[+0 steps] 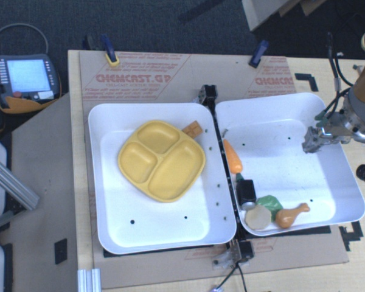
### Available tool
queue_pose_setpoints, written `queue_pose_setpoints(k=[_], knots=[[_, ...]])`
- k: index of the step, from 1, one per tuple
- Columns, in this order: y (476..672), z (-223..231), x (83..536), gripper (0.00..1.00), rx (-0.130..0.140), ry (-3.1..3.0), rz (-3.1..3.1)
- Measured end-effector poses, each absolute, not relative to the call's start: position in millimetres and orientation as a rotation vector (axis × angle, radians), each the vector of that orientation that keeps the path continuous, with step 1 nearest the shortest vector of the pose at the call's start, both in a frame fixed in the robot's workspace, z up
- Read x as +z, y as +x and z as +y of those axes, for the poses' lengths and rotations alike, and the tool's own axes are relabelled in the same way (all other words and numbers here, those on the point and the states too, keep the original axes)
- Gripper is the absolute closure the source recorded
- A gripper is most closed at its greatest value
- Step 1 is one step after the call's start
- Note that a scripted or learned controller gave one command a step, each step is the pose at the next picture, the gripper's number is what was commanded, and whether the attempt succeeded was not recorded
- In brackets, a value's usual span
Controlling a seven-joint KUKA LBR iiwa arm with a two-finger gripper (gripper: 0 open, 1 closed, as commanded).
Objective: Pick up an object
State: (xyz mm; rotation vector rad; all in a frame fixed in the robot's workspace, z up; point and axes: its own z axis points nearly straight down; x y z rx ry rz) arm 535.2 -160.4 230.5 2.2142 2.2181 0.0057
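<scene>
The gripper (312, 140) hangs over the right bin's (292, 111) far right side; I cannot tell its state. A carrot (232, 156), black block (246, 191) and drumstick (291, 215) lie near that bin's left and near edges, while a yellow plate (162, 160) sits in the left bin (106, 181).

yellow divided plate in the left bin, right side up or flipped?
Right side up. The yellow plate shows its three recessed compartments facing the camera, and it lies flat on the floor of the left bin.

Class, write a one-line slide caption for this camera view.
Gripper above right white bin holding orange carrot; yellow divided plastic plate fills left white bin.
</scene>
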Motion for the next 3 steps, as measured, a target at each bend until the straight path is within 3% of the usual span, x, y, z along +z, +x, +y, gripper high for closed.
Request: queue_pose_setpoints(k=[1,3], knots=[[536.4,-160.7,284.3,1.0,0.005,2.215,2.217],[538.0,-51.7,284.3,1.0,0.001,2.217,2.231]])
